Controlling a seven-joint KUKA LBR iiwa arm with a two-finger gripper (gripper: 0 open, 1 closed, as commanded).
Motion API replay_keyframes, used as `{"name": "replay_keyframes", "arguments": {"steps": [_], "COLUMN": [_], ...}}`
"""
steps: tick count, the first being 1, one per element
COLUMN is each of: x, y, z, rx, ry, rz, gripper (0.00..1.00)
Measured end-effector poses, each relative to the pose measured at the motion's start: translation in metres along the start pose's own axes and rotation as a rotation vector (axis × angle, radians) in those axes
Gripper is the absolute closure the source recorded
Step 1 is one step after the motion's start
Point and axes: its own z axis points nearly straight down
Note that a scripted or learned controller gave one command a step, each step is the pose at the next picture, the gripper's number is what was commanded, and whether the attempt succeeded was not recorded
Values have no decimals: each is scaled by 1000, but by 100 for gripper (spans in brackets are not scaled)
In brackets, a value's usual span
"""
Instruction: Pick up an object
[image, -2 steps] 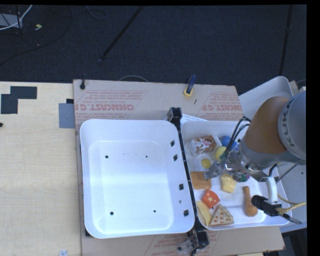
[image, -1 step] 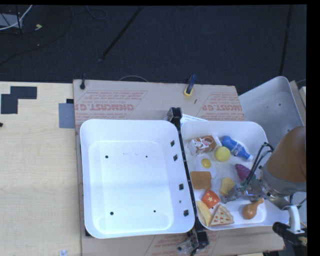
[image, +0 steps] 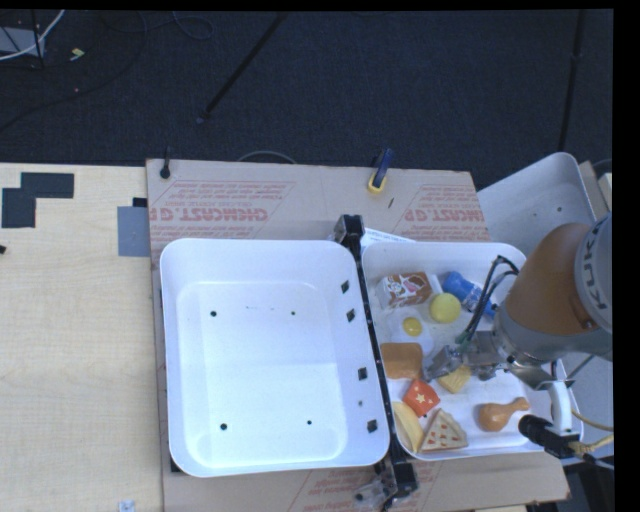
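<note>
One gripper (image: 452, 362) low among toys in right bin (image: 500, 255), grip state unclear

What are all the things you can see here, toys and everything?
Shallow white plastic bins: two, side by side; left, right.
Yellow round ball: one, right bin.
Small yellow disc: one, beside the ball.
Blue toy: one, right bin's far side.
Brown-and-white patterned packet: one, far left of right bin.
Orange-brown bread-like block: one, middle left.
Red block with a white star: one, near side.
Pizza-slice toy: one, near edge.
Tan drumstick toy: one, near right.
Grey arm with orange band: one, from right.
Tool: one, low among the toys.
</note>
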Motion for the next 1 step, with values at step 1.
{"name": "replay_keyframes", "arguments": {"steps": [1], "x": [22], "y": [83], "z": [0], "rx": [-3], "ry": [-1], "rz": [-2], "gripper": [0]}}
